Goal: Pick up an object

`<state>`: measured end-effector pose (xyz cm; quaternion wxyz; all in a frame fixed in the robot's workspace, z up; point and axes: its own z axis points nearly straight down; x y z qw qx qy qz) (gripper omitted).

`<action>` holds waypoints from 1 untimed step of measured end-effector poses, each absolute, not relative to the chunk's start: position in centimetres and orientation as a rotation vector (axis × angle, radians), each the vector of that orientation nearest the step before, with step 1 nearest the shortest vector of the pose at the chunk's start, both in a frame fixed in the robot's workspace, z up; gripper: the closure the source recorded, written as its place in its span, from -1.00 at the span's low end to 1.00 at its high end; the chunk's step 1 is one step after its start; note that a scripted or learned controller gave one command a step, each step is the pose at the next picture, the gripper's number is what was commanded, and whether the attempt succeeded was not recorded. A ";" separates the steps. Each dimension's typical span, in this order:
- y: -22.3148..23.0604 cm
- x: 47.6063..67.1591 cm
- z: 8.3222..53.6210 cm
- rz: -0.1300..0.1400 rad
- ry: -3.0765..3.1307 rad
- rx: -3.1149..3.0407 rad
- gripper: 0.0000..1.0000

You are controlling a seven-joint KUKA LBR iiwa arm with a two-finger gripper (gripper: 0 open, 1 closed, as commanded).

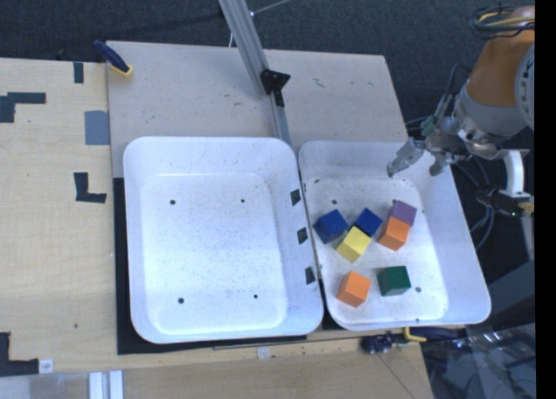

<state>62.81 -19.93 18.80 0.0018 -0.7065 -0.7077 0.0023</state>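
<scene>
The hand (420,158) hangs over the far right corner of the right bin (452,241) with its two fingers spread apart and nothing between them, well apart from the blocks. The candidate objects lie in the middle of that bin: a blue block (331,225), a yellow block (354,243) and a second blue block (369,221) touch in one cluster, and a purple block (403,212) touches an orange block (393,233). A descent onto either cluster is likely to land a finger on a neighbouring block and push the target aside; the separate orange block (354,288) and green block (393,281) near the front edge carry less of that risk.
</scene>
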 end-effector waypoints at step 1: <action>-20.0 61.7 13.2 0.008 -2.219 -2.216 -1.00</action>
